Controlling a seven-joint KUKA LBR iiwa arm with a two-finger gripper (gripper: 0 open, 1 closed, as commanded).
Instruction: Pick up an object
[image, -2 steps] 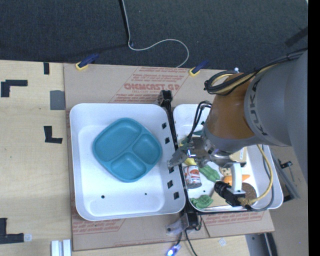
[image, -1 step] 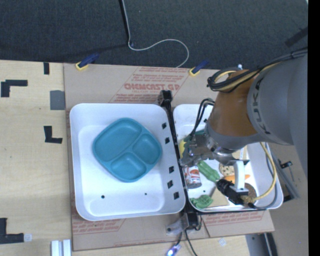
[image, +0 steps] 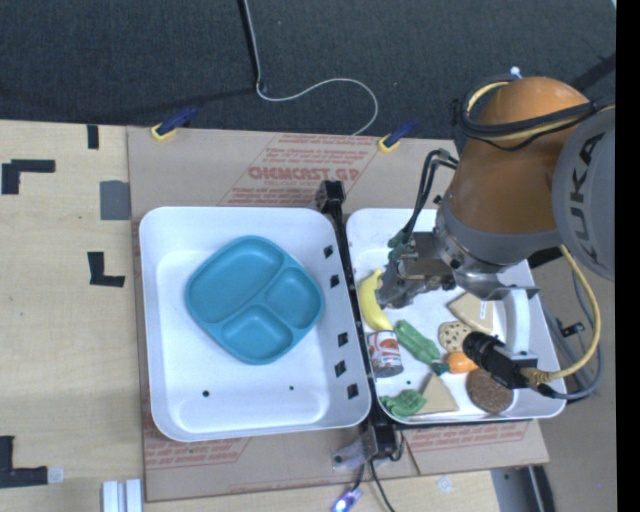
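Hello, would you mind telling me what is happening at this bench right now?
A KUKA arm is reaching into the right bin, its gripper low over toy food beside a banana. Nothing is visibly held yet. A small can, green pieces and a cookie lie nearby. The left bin holds a blue divided plate.

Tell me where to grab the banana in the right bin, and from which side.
Grip the banana across its middle, coming straight down from above. It lies flat, long and narrow, beside the bin's left wall, so the hand's grip should probably close across its short width, with one side slipping between fruit and wall.
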